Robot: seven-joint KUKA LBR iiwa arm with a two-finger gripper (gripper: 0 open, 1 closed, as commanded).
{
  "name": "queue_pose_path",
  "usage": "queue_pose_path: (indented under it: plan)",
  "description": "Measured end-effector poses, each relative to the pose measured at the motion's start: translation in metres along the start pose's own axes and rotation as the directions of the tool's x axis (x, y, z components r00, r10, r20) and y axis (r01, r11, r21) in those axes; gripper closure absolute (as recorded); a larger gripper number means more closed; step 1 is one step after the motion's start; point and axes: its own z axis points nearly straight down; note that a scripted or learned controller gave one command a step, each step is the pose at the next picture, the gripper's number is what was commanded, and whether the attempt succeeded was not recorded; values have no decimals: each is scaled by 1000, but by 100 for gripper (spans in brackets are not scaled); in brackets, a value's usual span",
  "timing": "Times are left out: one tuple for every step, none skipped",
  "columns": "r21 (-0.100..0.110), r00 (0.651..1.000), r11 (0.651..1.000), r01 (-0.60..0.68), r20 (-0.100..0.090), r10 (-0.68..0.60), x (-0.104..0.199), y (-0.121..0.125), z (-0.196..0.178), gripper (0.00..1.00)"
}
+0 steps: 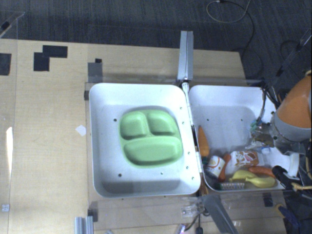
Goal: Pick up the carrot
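A slim orange tapered carrot (203,143) lies lengthwise against the left wall of the shallow white right-hand bin (222,104), just above a heap of small packets and toy food (242,169). It looks light, stiff and smooth, likely best pinched across its thicker middle, though the wall crowds one side. The grey arm's gripper (259,133) hovers well right of the carrot over open floor; whether it is open cannot be told.

Two shallow white bins are being borne side by side by a pale wooden bench (48,145). The left bin (100,145) and the right bin (224,104) are being kept touching along a shared edge, beneath a grey metal post (185,55).
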Motion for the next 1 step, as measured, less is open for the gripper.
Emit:
queue_pose_path:
  plan:
    - [-5, 983, 984, -181, 11, 181, 36, -30, 11, 100]
